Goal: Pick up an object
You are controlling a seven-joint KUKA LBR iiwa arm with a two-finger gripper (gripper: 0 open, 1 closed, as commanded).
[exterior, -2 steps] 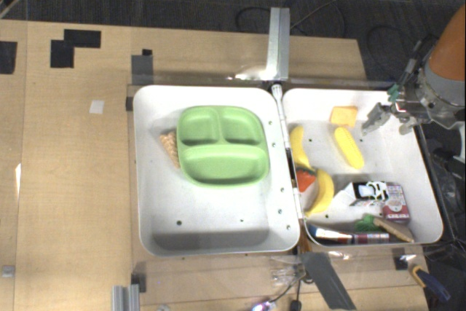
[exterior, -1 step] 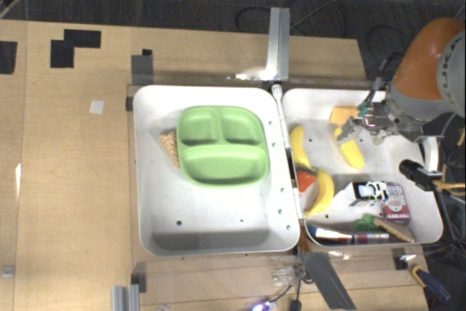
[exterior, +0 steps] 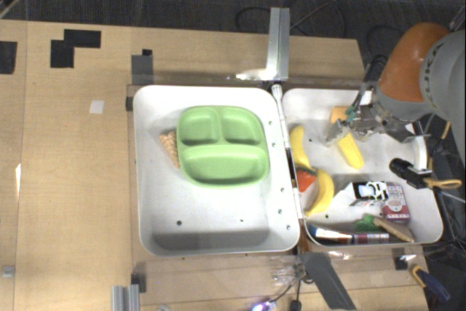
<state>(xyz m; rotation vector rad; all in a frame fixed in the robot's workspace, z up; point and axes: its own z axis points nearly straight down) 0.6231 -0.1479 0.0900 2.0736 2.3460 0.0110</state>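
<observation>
While a green divided plate (exterior: 221, 144) fills the left bin (exterior: 153, 215), bananas (exterior: 297, 148) line the right bin's (exterior: 429, 226) 9 o'clock edge. At 12 o'clock there, the hand (exterior: 351, 126) hangs low over a yellow piece (exterior: 350, 150), fingers slightly apart and gripping nothing, the grey arm (exterior: 426, 76) bending in from 3 o'clock.

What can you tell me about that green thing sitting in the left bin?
It is a light green divided plate, plastic by its matte look, rectangular with rounded corners. It has three compartments: two small ones along the far side and one wide one nearer the camera, and I see nothing in them. It lies flat, right way up, in the far half of the left bin. Its left edge overlaps a tan, textured object that peeks out there.
</observation>
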